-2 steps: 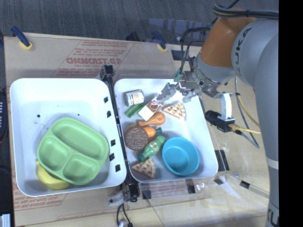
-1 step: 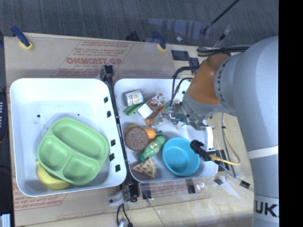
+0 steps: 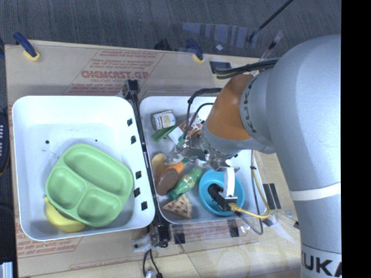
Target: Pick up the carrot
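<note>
The gripper [image 3: 186,148] is down in the right bin [image 3: 152,108], directly above the carrot [image 3: 175,168], which lies near the bin's left wall beside a green bottle [image 3: 186,182]; whether it grips anything cannot be told

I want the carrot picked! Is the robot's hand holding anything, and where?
Cannot tell: the hand sits right above the carrot, its grip hidden.
</note>
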`<action>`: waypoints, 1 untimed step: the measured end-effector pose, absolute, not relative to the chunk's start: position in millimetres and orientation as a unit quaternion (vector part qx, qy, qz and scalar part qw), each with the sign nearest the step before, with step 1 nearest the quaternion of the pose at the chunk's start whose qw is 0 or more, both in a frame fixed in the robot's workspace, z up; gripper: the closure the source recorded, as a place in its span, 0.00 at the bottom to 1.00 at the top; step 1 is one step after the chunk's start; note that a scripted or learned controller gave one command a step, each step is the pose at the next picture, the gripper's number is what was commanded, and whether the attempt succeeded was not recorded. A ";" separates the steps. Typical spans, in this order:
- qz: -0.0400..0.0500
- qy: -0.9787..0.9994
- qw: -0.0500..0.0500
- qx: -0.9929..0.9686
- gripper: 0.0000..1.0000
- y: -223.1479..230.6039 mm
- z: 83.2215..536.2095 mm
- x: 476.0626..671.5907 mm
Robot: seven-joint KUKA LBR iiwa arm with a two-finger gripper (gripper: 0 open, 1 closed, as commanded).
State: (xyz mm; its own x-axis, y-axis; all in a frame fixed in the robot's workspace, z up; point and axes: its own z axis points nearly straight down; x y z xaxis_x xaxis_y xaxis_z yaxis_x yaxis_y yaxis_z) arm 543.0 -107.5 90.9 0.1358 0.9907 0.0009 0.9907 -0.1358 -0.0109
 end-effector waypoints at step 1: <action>0.005 -0.660 0.005 -0.751 1.00 -108.9 100.7 543.5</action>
State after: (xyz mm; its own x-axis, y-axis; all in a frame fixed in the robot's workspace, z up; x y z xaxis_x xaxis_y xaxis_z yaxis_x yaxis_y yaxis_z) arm 543.5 -108.9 100.7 0.1288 0.9917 -0.0013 0.9916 -0.1288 -0.0148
